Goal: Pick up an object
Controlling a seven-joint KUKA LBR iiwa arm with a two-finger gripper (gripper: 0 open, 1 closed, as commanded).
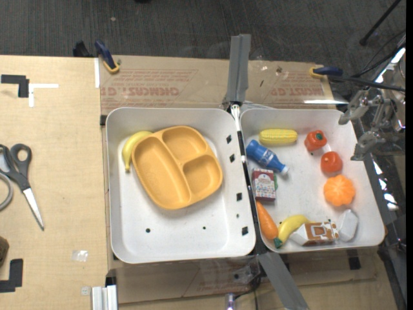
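The right bin (361,237) holds several toy foods. A yellow corn cob (278,136) lies at the back, with a blue bottle (265,157) and a small red-and-white box (264,186) below it. A red pepper (315,141), a red tomato (331,163) and an orange (339,190) sit toward the right. At the front lie a carrot (266,221), a small banana (290,227), a brown-and-white carton (320,232) and a white piece (348,225). My gripper (366,126) hangs at the bin's far right rim, apart from every object.
The left bin (168,237) holds a yellow divided plate (177,166) with a banana (132,146) against its left side. Scissors (22,179) lie on the wooden bench at far left. A grey divider bar (239,70) runs back from between the bins.
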